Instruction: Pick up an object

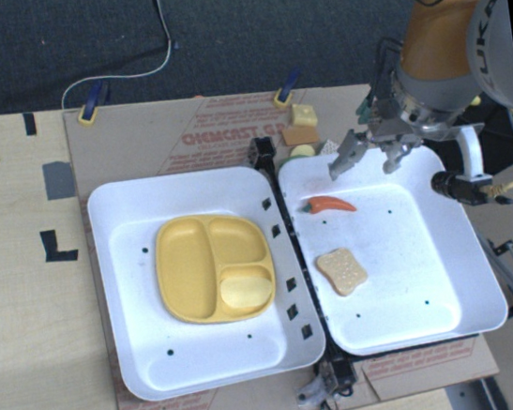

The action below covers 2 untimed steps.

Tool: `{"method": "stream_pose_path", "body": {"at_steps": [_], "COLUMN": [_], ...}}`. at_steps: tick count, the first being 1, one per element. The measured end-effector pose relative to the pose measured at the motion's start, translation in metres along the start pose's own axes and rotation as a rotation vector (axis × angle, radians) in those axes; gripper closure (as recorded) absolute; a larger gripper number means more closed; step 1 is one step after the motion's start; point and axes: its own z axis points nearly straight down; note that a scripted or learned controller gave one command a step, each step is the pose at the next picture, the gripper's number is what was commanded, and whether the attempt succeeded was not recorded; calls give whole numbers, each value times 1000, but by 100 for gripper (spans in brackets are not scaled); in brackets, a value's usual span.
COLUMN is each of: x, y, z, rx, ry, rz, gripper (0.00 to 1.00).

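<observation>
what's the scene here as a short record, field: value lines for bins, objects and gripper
left bin: shallow white bin holding a yellow divided plastic plate
right bin: shallow white bin holding an orange-red carrot-like piece near its far edge and a tan slice of toy bread closer to the middle
gripper: two-finger gripper above the right bin's far edge, fingers spread, nothing between them
behind bins: small yellow and tan blocks on the cardboard
</observation>
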Motion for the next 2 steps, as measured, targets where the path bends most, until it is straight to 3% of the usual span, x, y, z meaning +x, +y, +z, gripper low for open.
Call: {"method": "stream_pose_path", "body": {"at_steps": [1, 2], "x": [-9, -26], "y": [47, 47], "z": [85, 180], "rx": [-2, 1], "ry": [-1, -1], "rz": [-1, 0], "gripper": [0, 0]}}
